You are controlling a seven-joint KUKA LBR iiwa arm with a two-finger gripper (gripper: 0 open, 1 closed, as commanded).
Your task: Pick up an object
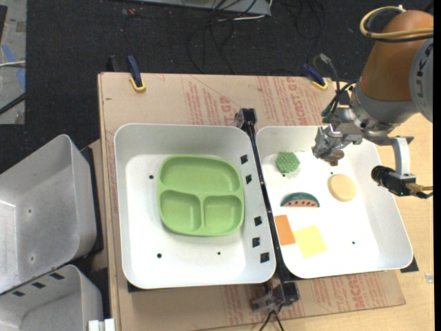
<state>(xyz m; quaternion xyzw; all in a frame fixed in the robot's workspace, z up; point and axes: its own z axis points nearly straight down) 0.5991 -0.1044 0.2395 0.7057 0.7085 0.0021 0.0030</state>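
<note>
Tabletop with two white bins. The gripper [331, 150] hovers over the right bin [386, 247], jaws' state indiscernible; green ball [287, 162], watermelon slice [300, 201] and cream disc [342, 187] lie ungrasped. Pickup remains.

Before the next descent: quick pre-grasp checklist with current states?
1. Gripper over the right bin, not the divider: ok.
2. Nothing visibly between its fingers: ok.
3. Finger opening: cannot tell.
4. Nearest targets, green round piece and beige disc, lying apart from each other: ok.
5. Gripper centred above one target: not ok, it sits between them.
6. Green tray in the left bin, off the path: ok.
</note>
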